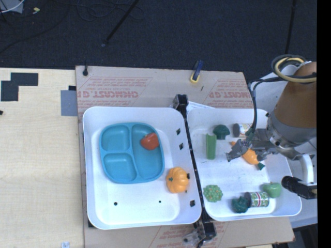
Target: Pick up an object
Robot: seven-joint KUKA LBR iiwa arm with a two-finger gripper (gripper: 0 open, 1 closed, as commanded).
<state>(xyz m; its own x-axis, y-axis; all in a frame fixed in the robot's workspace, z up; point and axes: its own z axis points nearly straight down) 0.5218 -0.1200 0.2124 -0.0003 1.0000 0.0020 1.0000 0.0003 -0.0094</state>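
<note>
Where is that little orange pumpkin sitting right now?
The orange pumpkin sits in the left bin, by its right wall, just off the blue tray's lower-right corner.

Small orange object [250, 156] in right bin [289, 211], near centre.

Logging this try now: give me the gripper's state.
Gripper: low in the right white bin, at a small orange object; open or closed, and whether it holds anything, cannot be told.

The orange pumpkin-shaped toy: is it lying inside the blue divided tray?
No, the orange pumpkin-shaped toy sits on the left bin's white floor, just outside the lower right corner of the blue divided tray.
</note>
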